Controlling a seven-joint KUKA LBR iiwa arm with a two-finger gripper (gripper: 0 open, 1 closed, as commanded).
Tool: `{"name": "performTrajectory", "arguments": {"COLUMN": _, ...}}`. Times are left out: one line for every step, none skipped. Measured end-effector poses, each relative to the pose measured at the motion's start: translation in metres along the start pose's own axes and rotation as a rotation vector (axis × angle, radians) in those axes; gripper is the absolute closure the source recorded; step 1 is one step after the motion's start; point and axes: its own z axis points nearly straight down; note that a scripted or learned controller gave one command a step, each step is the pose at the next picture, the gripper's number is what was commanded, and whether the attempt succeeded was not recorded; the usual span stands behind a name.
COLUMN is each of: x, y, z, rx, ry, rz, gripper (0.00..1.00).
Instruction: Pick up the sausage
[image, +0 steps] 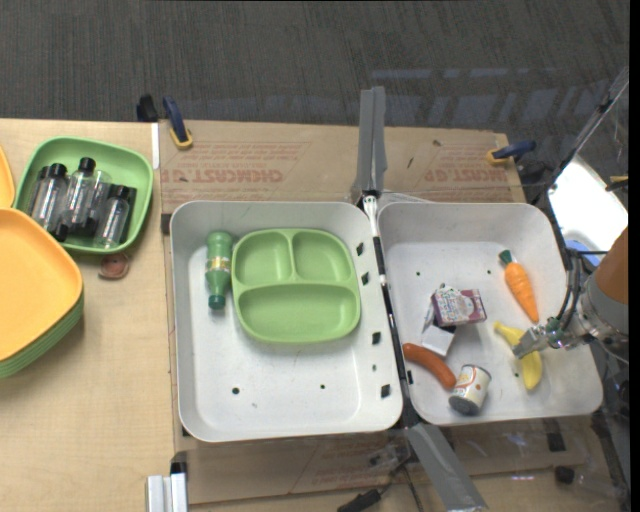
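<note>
Two-finger gripper (545, 336) sits low at the right side of the right shallow white bin (440, 232), over the yellow plastic banana (527, 362); can't tell if it's apart or together, too small and blurred against the banana. Target, the orange-red toy sausage (429, 364), lies well to the claw's left and slightly toward the bin's near edge, close to the divider between bins. Its long axis runs diagonally, upper-left to lower-right, so the jaws would likely need to close across that line. Between claw and sausage: a small silver tin can (469, 389) just off the sausage's lower-right end, and a pink-and-white carton (455, 308) above it, both crowding the approach. Orange plastic carrot (519, 284) is just up from the claw. Far left of the claw, the other bin holds a green divided plate (296, 285) and green bottle (218, 267). Judgement: pick not started, claw must travel left past the can
</note>
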Motion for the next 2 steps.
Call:
{"name": "performTrajectory", "arguments": {"x": -0.015, "y": 0.061, "z": -0.098, "rx": 0.009, "ry": 0.004, "rz": 0.02, "gripper": 1.0}}
{"name": "performTrajectory", "arguments": {"x": 0.018, "y": 0.063, "z": -0.066, "rx": 0.011, "ry": 0.005, "rz": 0.055, "gripper": 1.0}}
